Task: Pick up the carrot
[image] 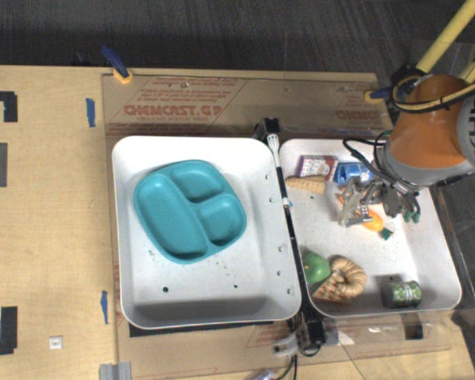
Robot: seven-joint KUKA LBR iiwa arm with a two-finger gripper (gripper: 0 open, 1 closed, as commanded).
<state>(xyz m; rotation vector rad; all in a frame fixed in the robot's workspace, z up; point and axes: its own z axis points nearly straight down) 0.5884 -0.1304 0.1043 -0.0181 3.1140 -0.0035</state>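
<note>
The carrot [373, 223] is a small orange piece with a green tip, lying in the right bin [435, 248] near its middle. My gripper [366, 206] hangs low directly over the carrot's upper left end, reaching in from the right under the orange wrist band. Its metal parts cover part of the carrot, so contact between the two is unclear.
In the right bin lie a purple packet [315, 166], a blue packet [350, 172], a tan cone [305, 184], a green fruit [317, 269], a croissant [342, 279] and a green can [400, 293]. The left bin [134, 291] holds a teal divided plate [190, 210].
</note>
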